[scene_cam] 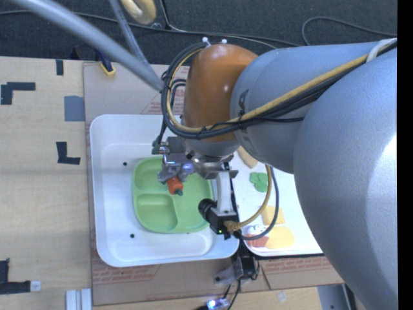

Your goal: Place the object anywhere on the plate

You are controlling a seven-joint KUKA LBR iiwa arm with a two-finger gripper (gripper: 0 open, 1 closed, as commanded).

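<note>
We've got the arm (310, 121) over the left bin (106, 173), end effector (175, 178) above the green plate (158, 202) clamped on a small orange object (175, 186), which looks light, rigid, best pinched across its middle

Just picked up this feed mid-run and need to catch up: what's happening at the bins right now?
The grey arm reaches in from the right, and its gripper is low over the green sectioned plate in the left white bin. A small orange object sits right at the gripper's tip, over the plate; whether it is gripped or already resting there is unclear. The right bin holds a green piece and yellow pieces.
</note>
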